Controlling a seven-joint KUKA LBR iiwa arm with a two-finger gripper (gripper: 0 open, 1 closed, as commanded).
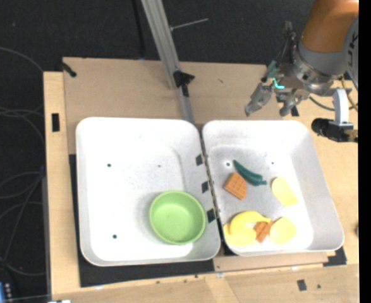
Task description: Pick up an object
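Observation:
My gripper (272, 106) hangs above the far edge of the right bin (299, 134), with its two fingers spread apart and nothing between them. In the right bin lie a dark green pod-shaped piece (249, 173), an orange waffle-like square (235, 186), a yellow oval piece (284, 191), a yellow rounded piece (243, 226), a small orange piece (261, 230) and another yellow round piece (284, 230). The left bin (122, 150) holds a light green bowl (177, 216) at its near right corner.
A slanted metal pole (163, 40) rises from the bench behind the seam between the bins. The bench's brown surface (122, 87) lies bare behind the bins. Cables run over the dark floor at the left.

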